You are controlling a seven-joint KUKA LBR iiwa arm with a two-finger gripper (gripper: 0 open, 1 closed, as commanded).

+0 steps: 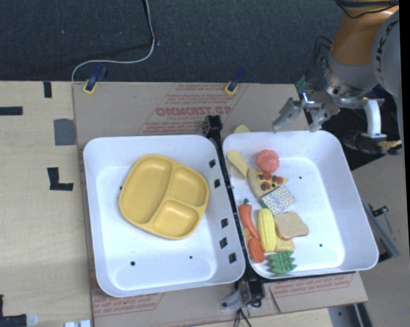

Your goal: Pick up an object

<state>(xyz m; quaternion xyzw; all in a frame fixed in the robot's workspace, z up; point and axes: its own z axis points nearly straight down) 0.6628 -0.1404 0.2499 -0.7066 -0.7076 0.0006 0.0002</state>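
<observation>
The right bin (342,207) holds a pile of toy food along its left side: a banana (236,163), a red tomato (266,160), a pizza slice (264,184), a silvery packet (280,201), a carrot (247,220), a corn cob (267,230), a slice of toast (292,225) and a green leafy piece (280,262). My gripper (300,116) hangs above the right bin's back rim, up and to the right of the tomato. It is open, with nothing between its fingers.
A yellow divided plate (164,195) lies in the left bin (102,218). The two bins meet at a black-clipped seam (223,199). The right half of the right bin is bare white floor. Cardboard lies under both bins.
</observation>
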